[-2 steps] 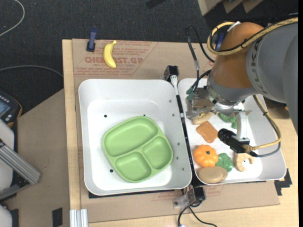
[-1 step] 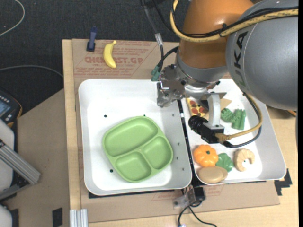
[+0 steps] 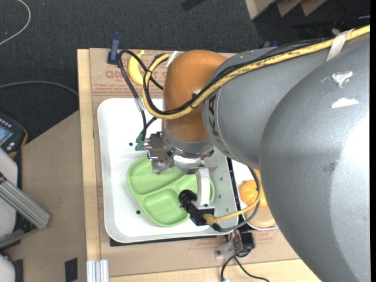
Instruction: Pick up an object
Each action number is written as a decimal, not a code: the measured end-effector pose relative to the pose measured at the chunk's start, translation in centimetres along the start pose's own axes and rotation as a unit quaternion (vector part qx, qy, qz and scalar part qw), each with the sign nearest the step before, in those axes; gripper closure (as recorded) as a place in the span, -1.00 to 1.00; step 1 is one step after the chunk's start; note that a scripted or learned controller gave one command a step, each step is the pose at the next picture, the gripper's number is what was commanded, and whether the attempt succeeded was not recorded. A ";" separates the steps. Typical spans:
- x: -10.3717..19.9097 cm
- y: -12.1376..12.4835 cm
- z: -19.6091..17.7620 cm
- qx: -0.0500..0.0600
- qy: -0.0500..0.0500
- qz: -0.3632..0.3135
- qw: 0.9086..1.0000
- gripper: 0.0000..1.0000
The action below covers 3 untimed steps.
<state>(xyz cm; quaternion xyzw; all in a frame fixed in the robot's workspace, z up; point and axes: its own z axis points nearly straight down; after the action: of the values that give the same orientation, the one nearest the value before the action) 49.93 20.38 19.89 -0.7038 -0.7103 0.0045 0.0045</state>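
- A light green tray [image 3: 154, 190] with divided compartments lies flat in the left bin [image 3: 114, 157], in that bin's lower middle part. At least two compartments show, one nearer the bin's front edge and one further back to the left; a raised ridge parts them.
- The tray's right side is hidden under the arm's wrist, so its full outline cannot be told.
- The pincer [image 3: 161, 163] hangs directly over the tray's upper edge, right at or very near its surface. Whether its fingers are spread or closed cannot be told, because the wrist and mounting hardware cover them from above.
- Nothing can be seen between the fingers, so no hold on the tray is shown.
- A black connector with a yellow-orange cable [image 3: 197, 207] sits over the tray's right part, attached to the wrist.
- The orange band [image 3: 191, 98] of the arm stands above the wrist, over the middle of the left bin, with black and yellow cables looped across it.
- The grey arm [image 3: 305, 134] fills the right side of the view and covers most of the right bin.
- An orange, rounded object [image 3: 249, 191] peeks out in the right bin, just beside the arm's edge; its kind cannot be told.
- The bins rest on a brown cardboard sheet [image 3: 94, 98] on the bench, with dark carpet beyond.
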 end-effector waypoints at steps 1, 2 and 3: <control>-0.3 5.3 -0.8 -0.008 0.000 0.004 1.000 1.00; 2.2 5.9 -14.6 -0.015 0.004 0.002 1.000 1.00; 2.0 3.5 -34.8 -0.016 0.004 0.003 1.000 1.00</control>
<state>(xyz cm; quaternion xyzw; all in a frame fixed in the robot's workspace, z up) 53.89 22.40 54.64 -0.7061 -0.7080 -0.0103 -0.0040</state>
